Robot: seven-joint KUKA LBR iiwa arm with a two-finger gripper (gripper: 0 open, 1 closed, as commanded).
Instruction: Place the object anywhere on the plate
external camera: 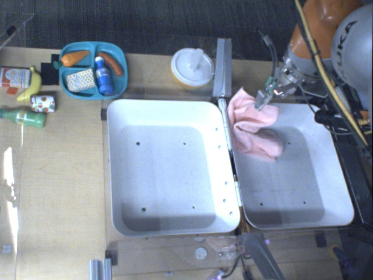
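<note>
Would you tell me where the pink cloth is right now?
The pink cloth lies in the right bin, bunched in its upper left corner against the divider, with the gripper at its top edge.

The arm (341,28) came in from the top right, bent down at the wrist. Its end effector (263,100) sat low, tips pointing down-left.

Wooden bench (58,174), two white bins (169,168) side by side, teal divided plate (119,69), yellow lidded cup (192,67), banana (32,85)
</note>
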